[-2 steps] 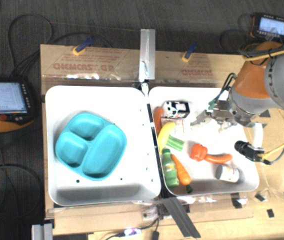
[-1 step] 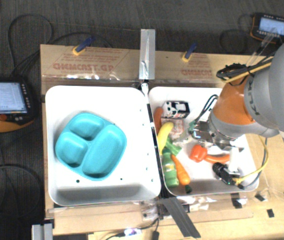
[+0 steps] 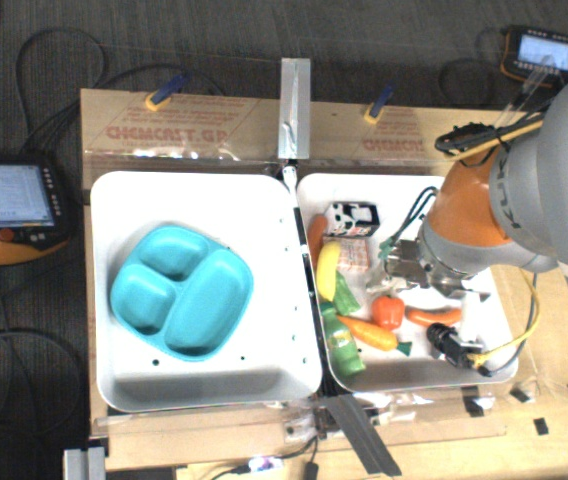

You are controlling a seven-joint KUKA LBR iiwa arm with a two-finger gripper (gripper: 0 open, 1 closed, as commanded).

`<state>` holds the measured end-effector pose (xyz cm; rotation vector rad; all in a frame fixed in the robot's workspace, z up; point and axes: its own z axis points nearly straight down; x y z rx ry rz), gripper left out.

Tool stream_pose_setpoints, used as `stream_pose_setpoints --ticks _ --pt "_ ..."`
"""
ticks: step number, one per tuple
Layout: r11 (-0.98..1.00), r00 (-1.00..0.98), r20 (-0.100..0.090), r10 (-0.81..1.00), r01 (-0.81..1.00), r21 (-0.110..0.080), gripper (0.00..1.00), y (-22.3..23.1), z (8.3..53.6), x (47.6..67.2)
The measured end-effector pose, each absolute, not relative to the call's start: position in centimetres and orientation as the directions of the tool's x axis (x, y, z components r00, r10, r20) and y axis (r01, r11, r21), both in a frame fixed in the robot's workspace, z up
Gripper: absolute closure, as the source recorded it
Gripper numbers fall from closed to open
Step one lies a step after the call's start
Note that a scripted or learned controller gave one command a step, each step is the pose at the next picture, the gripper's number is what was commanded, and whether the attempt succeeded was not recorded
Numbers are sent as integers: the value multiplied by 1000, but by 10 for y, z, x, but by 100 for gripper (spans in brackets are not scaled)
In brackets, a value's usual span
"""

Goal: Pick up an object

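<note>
The right bin (image 3: 404, 181) holds several toy foods. A red tomato (image 3: 388, 312) lies near its middle, with an orange carrot (image 3: 369, 333) just in front of it. A yellow banana (image 3: 328, 271) lies along the left wall, and a black and white carton (image 3: 351, 219) stands at the back. My gripper (image 3: 396, 276) hangs low in the bin, directly behind and above the tomato and to the right of the banana. The wrist's grey body and orange band hide the bin's right half.
The left bin (image 3: 144, 196) holds a blue three-compartment plate (image 3: 182, 290). Green pieces (image 3: 344, 352) lie by the right bin's front left corner, and a red-orange piece (image 3: 432, 317) lies right of the tomato. A pink-printed packet (image 3: 355, 258) is beside the banana.
</note>
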<state>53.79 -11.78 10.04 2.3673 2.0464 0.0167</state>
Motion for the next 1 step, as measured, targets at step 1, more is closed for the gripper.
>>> stream_pose_setpoints --ticks 1 --pt "-33 33 -1 999 999 -3 100 -65 199 551"
